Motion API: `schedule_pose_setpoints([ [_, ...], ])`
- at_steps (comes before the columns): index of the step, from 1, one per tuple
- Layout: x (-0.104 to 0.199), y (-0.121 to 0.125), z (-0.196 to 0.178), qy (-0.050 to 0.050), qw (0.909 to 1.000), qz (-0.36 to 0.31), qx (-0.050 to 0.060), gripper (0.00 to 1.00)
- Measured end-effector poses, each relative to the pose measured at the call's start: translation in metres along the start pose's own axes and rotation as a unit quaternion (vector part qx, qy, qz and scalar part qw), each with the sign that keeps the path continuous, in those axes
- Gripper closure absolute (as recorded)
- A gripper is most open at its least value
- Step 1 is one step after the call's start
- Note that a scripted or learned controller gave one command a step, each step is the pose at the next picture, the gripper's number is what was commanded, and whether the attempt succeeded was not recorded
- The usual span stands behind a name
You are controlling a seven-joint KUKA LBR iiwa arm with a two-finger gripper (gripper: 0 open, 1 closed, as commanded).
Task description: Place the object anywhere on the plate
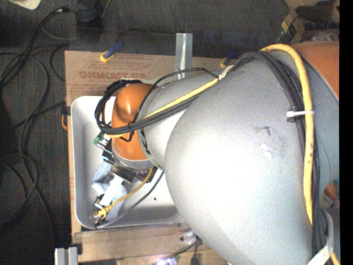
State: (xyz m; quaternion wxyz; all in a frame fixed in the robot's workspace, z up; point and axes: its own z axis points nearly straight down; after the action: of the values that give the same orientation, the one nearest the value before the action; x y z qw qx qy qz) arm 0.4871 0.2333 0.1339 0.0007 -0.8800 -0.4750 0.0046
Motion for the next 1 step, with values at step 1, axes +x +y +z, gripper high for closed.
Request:
schedule_pose_setpoints([
  [1,-0.0033,-0.0040,-0.1927,0.001,1.0000,-0.001,-0.003,1.00],
])
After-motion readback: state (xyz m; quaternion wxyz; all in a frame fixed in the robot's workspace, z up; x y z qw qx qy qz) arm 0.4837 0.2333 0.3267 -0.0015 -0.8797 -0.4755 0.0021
